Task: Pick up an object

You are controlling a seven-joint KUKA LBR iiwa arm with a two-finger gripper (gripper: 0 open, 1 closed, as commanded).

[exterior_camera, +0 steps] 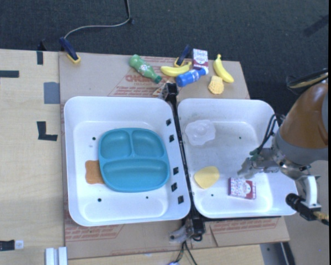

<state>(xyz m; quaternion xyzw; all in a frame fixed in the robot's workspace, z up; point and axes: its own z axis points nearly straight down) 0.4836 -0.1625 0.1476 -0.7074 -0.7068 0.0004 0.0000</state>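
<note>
Gripper point(252, 167) hangs in the right bin point(265, 110), just above-right of the red packet point(242, 188) on the floor, nothing between its fingers; I can't tell its opening.

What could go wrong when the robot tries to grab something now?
1. The hand hangs just above the red packet, which lies flat on the bin floor. Flat things are hard to pinch, so it might slip out.
2. The packet sits near the bin's front wall, so the hand could bump the wall.
3. The yellow piece lies close by and may get nudged.
</note>
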